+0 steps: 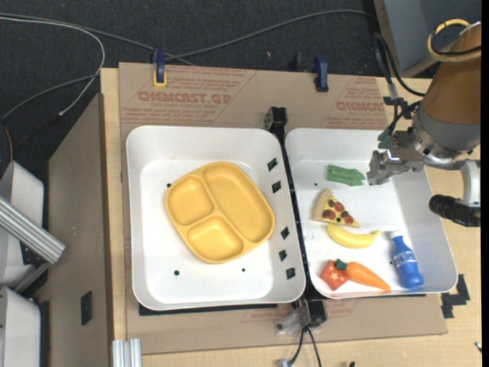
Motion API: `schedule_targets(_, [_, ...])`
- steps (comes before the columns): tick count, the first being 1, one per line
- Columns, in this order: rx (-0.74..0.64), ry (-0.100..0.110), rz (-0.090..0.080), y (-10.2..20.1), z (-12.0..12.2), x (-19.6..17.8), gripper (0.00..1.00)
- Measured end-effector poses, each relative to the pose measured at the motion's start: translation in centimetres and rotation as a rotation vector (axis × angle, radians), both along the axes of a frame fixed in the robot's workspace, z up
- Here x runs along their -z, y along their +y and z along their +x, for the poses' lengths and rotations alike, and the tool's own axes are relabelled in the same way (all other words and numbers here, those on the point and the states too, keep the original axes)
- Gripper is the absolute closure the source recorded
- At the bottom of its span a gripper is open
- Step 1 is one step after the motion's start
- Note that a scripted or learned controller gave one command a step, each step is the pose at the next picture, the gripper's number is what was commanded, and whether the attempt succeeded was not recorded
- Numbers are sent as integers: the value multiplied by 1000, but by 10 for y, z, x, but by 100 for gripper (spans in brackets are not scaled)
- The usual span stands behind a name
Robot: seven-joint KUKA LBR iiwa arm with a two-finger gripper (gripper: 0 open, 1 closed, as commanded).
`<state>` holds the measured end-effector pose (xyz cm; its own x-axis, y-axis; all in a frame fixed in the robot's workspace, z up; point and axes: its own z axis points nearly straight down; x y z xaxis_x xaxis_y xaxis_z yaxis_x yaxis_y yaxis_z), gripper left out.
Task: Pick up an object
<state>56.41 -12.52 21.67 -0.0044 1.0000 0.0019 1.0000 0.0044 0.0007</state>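
The right bin (428,212) holds a green piece (345,176) at the back, a pizza slice (335,209), a banana (352,237), a carrot (362,275) beside a red pepper (334,276), and a blue bottle (406,262). My gripper (380,171) hangs over the back of this bin, just right of the green piece. Nothing shows between its fingers, and the wrist hides their spread.
The left bin (145,220) carries a yellow three-compartment plate (220,211). A black divider with clips (284,205) runs between the bins. Cardboard (229,90) lies under both, held by blue clamps at the back. The arm's body (454,98) rises at the right edge.
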Motion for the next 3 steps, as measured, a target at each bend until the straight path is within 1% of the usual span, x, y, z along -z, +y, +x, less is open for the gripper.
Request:
schedule_targets(1, [0,3,0,62,1,3,100])
schedule_targets(2, [-1,3,1,106,0,2,100])
schedule_targets(3, [-3,3,2,168,-8,2,100])
